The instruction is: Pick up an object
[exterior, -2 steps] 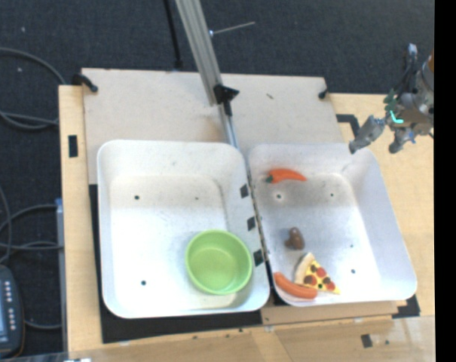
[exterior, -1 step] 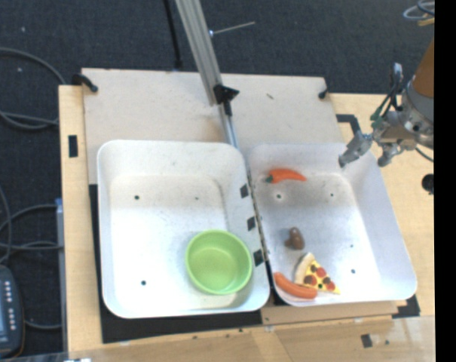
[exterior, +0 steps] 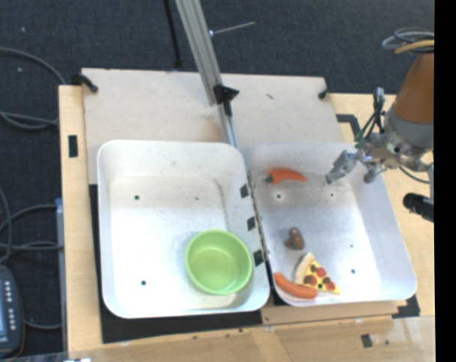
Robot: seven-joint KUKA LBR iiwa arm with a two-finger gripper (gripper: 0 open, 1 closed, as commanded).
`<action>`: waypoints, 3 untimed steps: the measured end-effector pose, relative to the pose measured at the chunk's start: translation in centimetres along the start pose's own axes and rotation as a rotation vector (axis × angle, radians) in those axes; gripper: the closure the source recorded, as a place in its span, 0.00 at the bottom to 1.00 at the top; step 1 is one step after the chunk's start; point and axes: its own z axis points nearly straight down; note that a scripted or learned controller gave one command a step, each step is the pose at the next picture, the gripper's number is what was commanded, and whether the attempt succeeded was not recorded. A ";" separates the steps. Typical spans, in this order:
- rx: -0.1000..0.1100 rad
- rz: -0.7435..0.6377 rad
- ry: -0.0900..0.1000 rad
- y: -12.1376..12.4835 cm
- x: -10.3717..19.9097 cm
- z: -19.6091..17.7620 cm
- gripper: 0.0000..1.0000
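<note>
We see the arm [exterior: 413,96] coming in from the right, orange band above the wrist; the gripper [exterior: 354,166] sits over the upper right corner of the right bin [exterior: 378,232]; its fingers are spread apart, one reaching left toward the bin floor, the other shorter and to the right; nothing is between them.

Right bin contents: an orange carrot [exterior: 286,176] near the top left, lying roughly level, apart from the gripper; a small brown lump [exterior: 295,238] near the middle, we cannot tell what it is; a pizza slice [exterior: 316,274] at the bottom edge, tip pointing up; a sausage [exterior: 295,286] just beside it on the lower left, touching or nearly touching, too close to tell.

Left bin [exterior: 160,194]: a green bowl [exterior: 218,261] upright in the lower right corner, close to the wall between the two bins.

A slanted metal rail [exterior: 201,44] runs down from the top to the point where the bins meet; cables [exterior: 16,59] lie on the dark floor at left.
</note>
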 end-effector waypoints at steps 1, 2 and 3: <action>-0.003 0.000 -0.001 -0.5 -0.3 4.3 0.00; -0.010 0.000 -0.001 -0.3 -0.3 2.9 1.00; -0.013 -0.001 -0.001 -0.3 -1.4 -2.6 1.00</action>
